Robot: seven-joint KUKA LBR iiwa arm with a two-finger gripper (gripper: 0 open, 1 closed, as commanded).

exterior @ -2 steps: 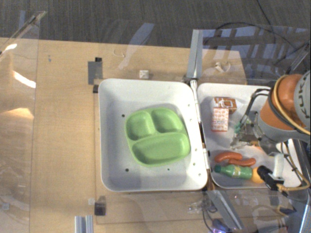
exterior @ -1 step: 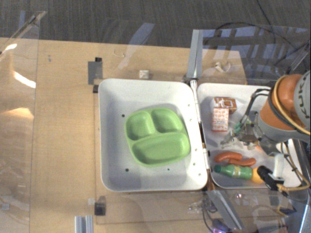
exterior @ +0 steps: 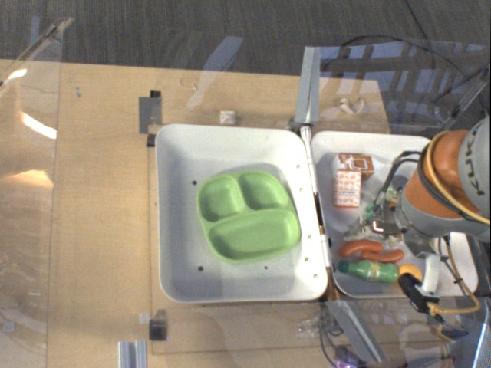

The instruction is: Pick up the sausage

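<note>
The sausage [exterior: 370, 250] is a reddish-orange link lying near the front of the right bin [exterior: 331, 205]. My gripper [exterior: 377, 225] hangs just above it, low over the bin. The grey arm with its orange band [exterior: 445, 179] comes in from the right and hides the bin's right part.
A green bottle with an orange cap [exterior: 377, 271] lies right in front of the sausage. Two red-and-white packets [exterior: 349, 187] sit at the back of the right bin. The left bin [exterior: 176, 205] holds a green three-part plate [exterior: 247, 215]. A metal divider [exterior: 313, 198] separates the bins.
</note>
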